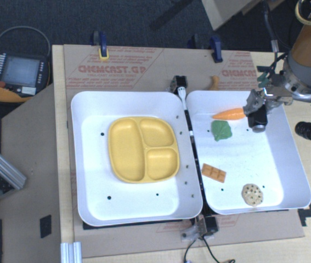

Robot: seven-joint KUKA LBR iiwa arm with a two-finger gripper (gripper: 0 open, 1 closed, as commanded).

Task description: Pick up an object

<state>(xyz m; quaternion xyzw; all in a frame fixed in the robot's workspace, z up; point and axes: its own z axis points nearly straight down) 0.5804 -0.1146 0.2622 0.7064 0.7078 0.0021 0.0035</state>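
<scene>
Above a brown board (62, 147) printed "CHEMCAST", the carrot (228, 114) lies crosswise in the right bin (287, 163), tip pointing left, thick end by the hand (253, 106), whose grip I cannot tell.

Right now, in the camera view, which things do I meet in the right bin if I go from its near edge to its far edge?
Chocolate-chip cookie → brown cracker → green leafy vegetable → carrot
</scene>
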